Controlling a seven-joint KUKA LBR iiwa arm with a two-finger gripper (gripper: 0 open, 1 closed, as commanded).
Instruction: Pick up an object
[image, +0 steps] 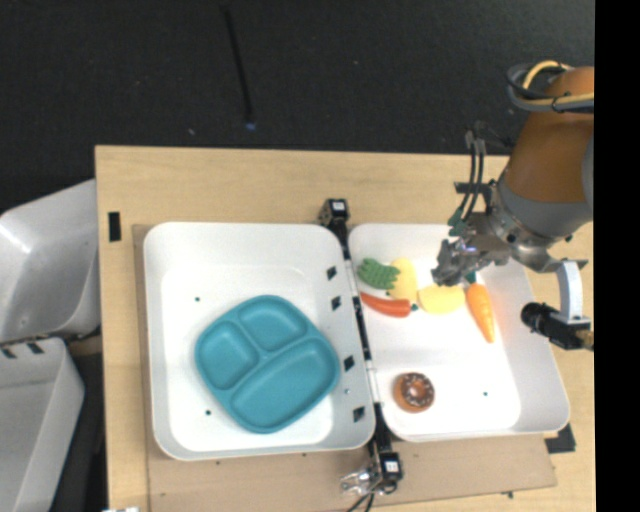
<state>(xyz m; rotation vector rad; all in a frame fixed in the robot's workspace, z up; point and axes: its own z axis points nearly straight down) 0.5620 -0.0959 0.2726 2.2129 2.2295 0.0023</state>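
On the wooden surface (120, 180), in the right bin (530, 400), the yellow piece (440, 299) is seen just below the end effector (455, 265), whose opening cannot be told.

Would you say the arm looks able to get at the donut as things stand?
Probably yes: the donut lies alone in the right bin, apart from the other toys, and the end effector hovers over that same bin.

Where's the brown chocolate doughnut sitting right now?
The brown chocolate doughnut lies in the right white bin, near its front-left corner, apart from the other toys, below the red chilli pepper and the orange carrot.
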